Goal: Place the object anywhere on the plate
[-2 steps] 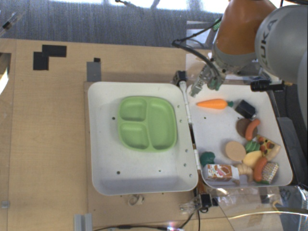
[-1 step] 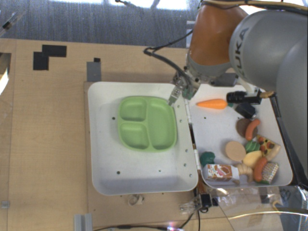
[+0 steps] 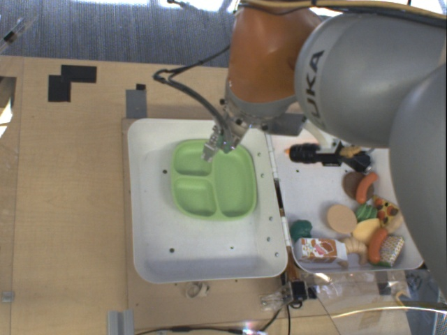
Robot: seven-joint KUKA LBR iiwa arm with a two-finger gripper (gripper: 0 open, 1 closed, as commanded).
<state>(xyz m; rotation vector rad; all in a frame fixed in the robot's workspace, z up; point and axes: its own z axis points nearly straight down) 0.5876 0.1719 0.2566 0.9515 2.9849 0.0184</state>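
A light green plate (image 3: 213, 180) with three compartments lies in the left white bin (image 3: 160, 250). My gripper (image 3: 217, 146) hangs over the plate's far edge, above the ridge between the far-left compartment and the long right one. The big grey arm with its orange band comes in from the upper right and covers the gripper's top. No object shows on the plate. I cannot make out anything held under the gripper.
The right bin (image 3: 307, 187) holds several toy foods in its near right part: a brown sausage (image 3: 361, 185), a tan disc (image 3: 341, 218), a dark green piece (image 3: 302, 229) and a small carton (image 3: 321, 250). A ridge separates the two bins.
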